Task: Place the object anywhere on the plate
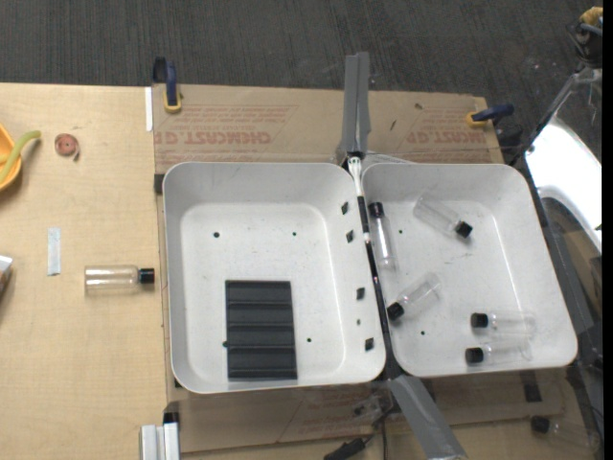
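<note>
"Looking for the thing it is meant to move? I am seeing five small clear vials point(414, 297) with black caps, all lying on their sides in the right bin point(536, 209)."

"And the plate?"

"I am taking the dark ribbed plate point(259, 331) in the left bin point(172, 257) to be it. It is lying flat near that bin's front wall, well apart from every vial, with the bins' shared wall between them."

"How are those vials going to behave?"

"I am guessing light, stiff and slick. They are looking like thin clear plastic or glass, so a hard squeeze is risking a crack, and a round body is liable to roll or squirt out of a loose pinch. I am thinking the fingers should be closing across the barrel near the middle, not on the cap. The long one point(380, 236) is lying right along the dividing wall, so it is offering little room on that side. The one in the middle is sitting freer, and so is the one point(442, 217) towards the back."

"What is the arm doing?"

"I am struggling there. A pale curved shape point(560, 156) is standing at the right edge beyond the right bin, and I cannot tell whether it belongs to the arm. As for the end effector, I cannot tell whether it is released or clenched."

"Anything else about?"

"A similar bottle point(118, 276) is lying on the tabletop point(96, 180), left of both bins."
</note>
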Controlling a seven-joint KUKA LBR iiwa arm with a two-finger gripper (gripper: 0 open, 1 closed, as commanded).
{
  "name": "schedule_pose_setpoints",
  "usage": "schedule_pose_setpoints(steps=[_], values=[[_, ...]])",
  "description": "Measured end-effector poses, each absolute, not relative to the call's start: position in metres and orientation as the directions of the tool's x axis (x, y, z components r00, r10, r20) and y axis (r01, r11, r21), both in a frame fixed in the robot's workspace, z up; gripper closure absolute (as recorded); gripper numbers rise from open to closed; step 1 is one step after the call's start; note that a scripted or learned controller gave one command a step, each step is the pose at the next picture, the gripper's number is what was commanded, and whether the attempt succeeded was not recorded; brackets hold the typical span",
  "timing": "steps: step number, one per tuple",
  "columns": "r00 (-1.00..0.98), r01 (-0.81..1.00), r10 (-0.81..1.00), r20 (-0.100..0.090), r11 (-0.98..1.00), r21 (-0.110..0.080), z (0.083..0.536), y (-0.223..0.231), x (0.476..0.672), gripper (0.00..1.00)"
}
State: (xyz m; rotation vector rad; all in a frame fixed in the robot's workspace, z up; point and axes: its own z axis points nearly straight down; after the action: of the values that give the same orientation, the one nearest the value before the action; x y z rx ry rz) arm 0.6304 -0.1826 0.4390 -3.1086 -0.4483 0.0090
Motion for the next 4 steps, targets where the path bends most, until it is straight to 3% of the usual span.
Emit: schedule_pose_setpoints(steps=[1,2,3,4], values=[[0.975,0.223,0.223,-0.005,-0.975,-0.002,0.44,-0.223,0.579,0.0],[0.98,0.2,0.2,-0.004,-0.98,-0.001,0.439,-0.181,0.633,0.0],[0.98,0.199,0.199,-0.005,-0.98,-0.001,0.439,-0.223,0.633,0.0],[0.961,0.276,0.276,-0.005,-0.961,-0.002,0.44,-0.222,0.547,0.0]])
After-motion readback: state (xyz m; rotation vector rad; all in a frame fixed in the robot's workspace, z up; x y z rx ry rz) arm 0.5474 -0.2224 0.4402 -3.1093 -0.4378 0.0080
